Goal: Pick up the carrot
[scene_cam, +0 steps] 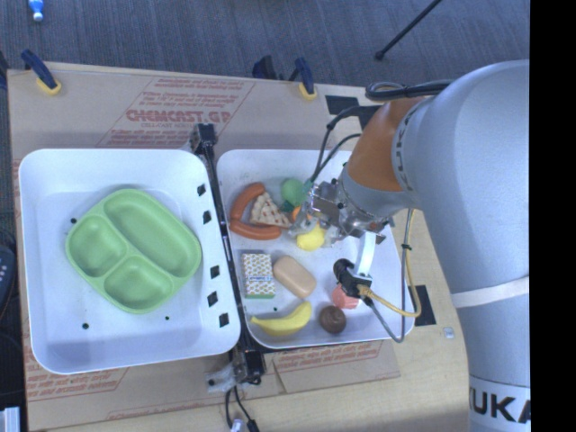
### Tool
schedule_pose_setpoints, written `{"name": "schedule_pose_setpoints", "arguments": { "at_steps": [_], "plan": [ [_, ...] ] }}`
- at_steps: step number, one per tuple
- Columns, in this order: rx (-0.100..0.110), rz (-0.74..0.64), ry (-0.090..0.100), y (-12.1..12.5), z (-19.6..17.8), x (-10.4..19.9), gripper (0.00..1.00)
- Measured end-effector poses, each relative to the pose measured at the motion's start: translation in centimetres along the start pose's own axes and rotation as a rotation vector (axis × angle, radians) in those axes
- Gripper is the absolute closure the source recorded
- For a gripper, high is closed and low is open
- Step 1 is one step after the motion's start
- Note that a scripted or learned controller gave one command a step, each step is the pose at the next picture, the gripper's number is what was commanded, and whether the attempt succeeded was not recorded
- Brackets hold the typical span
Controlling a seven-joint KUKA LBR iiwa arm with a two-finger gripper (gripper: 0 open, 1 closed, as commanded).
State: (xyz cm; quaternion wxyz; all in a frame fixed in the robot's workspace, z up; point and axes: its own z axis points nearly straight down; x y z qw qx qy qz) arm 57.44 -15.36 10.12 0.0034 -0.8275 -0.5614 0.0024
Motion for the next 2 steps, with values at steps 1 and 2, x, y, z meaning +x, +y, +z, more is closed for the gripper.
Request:
{"name": "schedule_pose_setpoints", "arguments": {
  "at_steps": [1,2],
  "plan": [
    [-0.003,0.178,0.000,-3.9,-9.0,8.3,1.00],
    [-0.003,-0.035,0.000,-4.6,-5.3,1.6,1.00]
  ]
}}
